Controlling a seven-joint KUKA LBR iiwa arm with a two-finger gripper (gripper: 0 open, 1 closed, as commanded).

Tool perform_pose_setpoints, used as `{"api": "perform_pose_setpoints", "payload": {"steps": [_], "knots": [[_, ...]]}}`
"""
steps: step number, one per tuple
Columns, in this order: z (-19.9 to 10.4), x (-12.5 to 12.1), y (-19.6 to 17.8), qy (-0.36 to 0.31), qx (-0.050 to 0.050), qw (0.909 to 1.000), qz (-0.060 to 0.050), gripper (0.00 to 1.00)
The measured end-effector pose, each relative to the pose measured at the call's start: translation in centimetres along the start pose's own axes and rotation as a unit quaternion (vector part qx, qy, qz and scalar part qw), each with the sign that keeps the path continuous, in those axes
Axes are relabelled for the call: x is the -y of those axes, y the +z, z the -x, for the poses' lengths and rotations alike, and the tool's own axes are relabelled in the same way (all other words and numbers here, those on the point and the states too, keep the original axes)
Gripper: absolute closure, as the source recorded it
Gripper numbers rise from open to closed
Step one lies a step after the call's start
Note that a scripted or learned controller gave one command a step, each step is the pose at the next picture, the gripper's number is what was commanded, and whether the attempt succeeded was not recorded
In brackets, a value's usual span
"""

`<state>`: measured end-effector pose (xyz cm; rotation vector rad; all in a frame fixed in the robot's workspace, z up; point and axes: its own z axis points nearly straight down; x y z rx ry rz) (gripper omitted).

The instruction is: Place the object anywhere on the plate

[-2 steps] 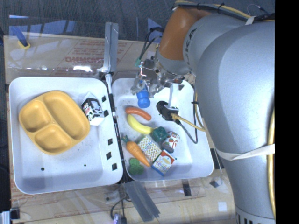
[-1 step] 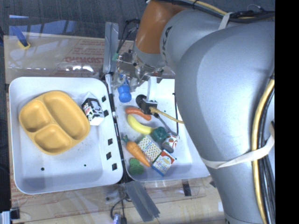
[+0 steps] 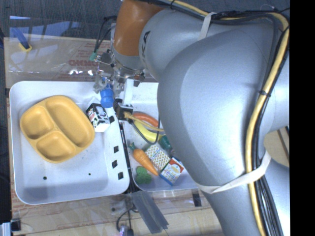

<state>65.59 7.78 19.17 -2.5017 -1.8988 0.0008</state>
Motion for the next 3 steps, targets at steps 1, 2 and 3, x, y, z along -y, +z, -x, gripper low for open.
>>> {"api": "perform_pose_setpoints", "payload": {"steps": [1, 2, 3], "knots": [[0.0, 0.0, 0.0, 0.0, 0.0, 1.0, 0.0, 0.0], [-12.4, 4.4, 5.9, -0.044, 0.0, 0.999, -0.001, 0.0], [0.6, -0.2, -0.1, -0.006, 0.0, 1.0, 0.0, 0.0]]}}
